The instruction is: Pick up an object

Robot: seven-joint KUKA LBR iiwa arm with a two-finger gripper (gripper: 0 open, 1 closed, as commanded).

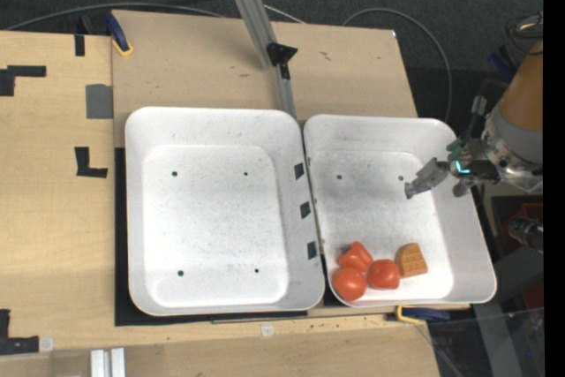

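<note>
**Two white bins on a plywood bench, food pieces in the right one**

Pale plywood covers the bench [212, 57], with a few black tape marks and a grey square patch near its left edge, and dark carpeted floor beyond it at the top. A slanted grey metal pole [250, 0] rises from the back of the bench and ends at a black clamp just above the seam between the bins.

On the left sits a shallow white plastic bin with rounded corners [141, 190]. Its speckled floor carries nothing but four small dark dots near the corners.

Touching it on the right is a second shallow white plastic bin [371, 132]. Three small black clips sit along the shared edge. Its contents are gathered at the near edge: a cluster of three rounded red tomato-like pieces [364, 270], touching one another, and just beside them to the right a small tan waffle-textured block [410, 260]. The rest of this bin's floor is bare and faintly smudged grey.

Further right, the grey arm with its orange band [527, 101] comes in over the right bin's far right rim. Its dark two-finger gripper [415, 185] hangs above the bin's upper right area, well apart from the food pieces; nothing is visible in it, and I cannot tell whether it is open or closed.
</note>
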